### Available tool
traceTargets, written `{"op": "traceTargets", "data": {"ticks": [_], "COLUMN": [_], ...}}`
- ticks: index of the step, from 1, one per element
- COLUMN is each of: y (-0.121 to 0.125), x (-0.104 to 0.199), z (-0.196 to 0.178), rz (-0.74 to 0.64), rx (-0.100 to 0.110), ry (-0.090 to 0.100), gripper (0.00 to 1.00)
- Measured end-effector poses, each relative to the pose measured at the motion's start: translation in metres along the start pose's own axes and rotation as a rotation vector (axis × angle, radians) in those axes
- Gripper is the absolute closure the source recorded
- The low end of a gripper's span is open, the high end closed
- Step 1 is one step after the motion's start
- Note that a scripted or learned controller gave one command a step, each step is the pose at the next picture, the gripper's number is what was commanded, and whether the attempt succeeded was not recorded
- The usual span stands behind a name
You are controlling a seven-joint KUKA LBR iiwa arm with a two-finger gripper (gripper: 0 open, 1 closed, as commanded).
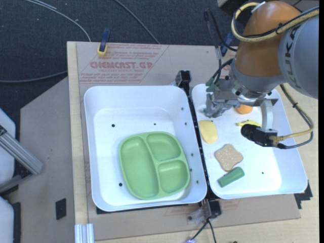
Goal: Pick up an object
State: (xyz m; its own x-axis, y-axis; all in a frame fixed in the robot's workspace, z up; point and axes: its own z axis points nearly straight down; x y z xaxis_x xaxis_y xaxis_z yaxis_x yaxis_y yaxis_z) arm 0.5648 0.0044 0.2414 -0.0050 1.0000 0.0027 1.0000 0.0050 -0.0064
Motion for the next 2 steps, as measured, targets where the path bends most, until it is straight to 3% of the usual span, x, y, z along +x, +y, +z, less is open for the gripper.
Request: {"op": "traceTargets", "data": {"ticks": [2], "y": [-0.057], "x": [0.08], "z": [0.014], "rz": [0.0], "rx": [-0.001], "ry": [-0.001], "gripper": [1.0]}}
